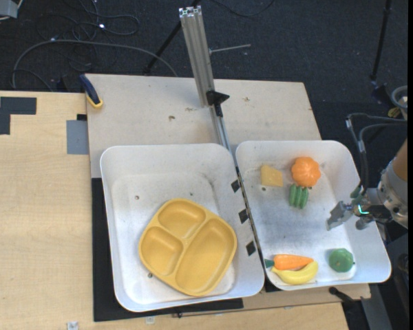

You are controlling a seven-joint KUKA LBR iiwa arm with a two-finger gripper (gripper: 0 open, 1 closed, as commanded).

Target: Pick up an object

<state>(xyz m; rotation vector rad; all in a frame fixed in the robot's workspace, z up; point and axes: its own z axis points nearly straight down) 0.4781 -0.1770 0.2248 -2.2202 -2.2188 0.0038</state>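
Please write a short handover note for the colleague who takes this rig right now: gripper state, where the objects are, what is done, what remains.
Gripper: at the right bin's right edge, low over the floor, nothing visible between its fingers; open or shut cannot be told.
Right bin: orange ball, yellow block and green ridged piece at the far end; carrot, banana and round green item at the near end.
Left bin: yellow divided plate.
Done: no object lifted.
Left: choose an object, grasp it, raise it.
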